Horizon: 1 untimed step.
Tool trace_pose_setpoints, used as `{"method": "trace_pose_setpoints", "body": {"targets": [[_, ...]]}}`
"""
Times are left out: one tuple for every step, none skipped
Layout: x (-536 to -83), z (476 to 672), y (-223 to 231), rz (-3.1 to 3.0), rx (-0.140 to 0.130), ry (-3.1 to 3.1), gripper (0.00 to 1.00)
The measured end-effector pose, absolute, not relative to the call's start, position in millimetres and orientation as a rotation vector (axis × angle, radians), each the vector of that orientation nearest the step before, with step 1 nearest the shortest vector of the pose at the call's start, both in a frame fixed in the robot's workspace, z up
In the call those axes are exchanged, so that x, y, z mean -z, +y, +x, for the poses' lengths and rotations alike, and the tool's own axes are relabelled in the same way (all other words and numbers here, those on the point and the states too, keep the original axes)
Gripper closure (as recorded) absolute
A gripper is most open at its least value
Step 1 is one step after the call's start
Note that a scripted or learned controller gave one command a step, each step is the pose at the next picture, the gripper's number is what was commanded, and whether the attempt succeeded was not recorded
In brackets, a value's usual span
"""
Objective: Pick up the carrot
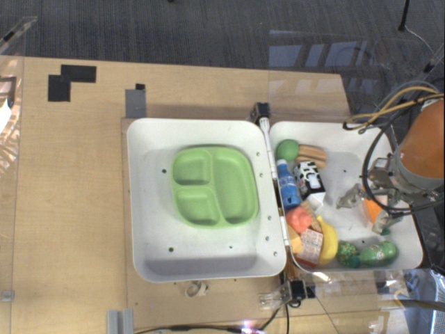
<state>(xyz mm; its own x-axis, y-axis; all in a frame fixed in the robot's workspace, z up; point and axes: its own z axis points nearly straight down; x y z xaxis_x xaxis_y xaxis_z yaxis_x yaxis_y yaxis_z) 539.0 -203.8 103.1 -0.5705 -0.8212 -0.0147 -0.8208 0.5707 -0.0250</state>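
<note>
Gripper [370,202] is hovering low in the right bin [414,252], its state unclear, beside the orange carrot [376,211]; it is needing a centred, square descent.

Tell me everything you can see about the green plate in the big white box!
The green plate is light green and looks like smooth plastic. It is a rounded square with three sunken sections: two smaller ones on the view's left and one long one on the right. It lies flat, right side up, near the middle of the left bin. Nothing sits in any section, and nothing touches it but the bin floor beneath.
</note>
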Motion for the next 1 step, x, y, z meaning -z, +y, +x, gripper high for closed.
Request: {"method": "trace_pose_setpoints", "body": {"targets": [[-89.5, 516.9, -204.2, -1.611, 0.016, 2.68, 0.0]]}}
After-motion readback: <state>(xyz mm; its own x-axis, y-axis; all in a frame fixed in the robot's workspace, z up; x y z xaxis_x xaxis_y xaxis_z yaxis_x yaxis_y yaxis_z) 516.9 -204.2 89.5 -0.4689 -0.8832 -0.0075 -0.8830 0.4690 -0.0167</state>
